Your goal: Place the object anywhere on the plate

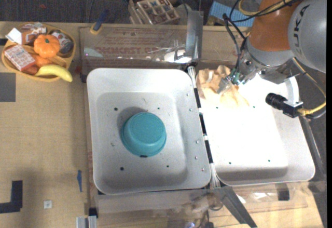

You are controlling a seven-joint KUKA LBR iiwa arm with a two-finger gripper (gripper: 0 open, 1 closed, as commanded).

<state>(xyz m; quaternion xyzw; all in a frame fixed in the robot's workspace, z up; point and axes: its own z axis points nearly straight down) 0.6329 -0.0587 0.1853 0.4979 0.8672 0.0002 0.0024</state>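
A teal round plate [144,134] lies in the middle of the left bin [104,86]. A pale tan, crumpled-looking object [211,81] sits in the far left corner of the right bin [259,144], against the wall between the bins. My gripper [229,83] hangs from the grey arm with the orange band, low over the right side of that tan object and touching or nearly touching it. The gripper's tip hides part of the object.
A black cylindrical fitting with a yellow cable [279,102] sticks out over the right bin's far right. A basket of toy fruit [37,54] stands on the bench at the far left. A clear panel [135,48] and clutter stand behind the bins.
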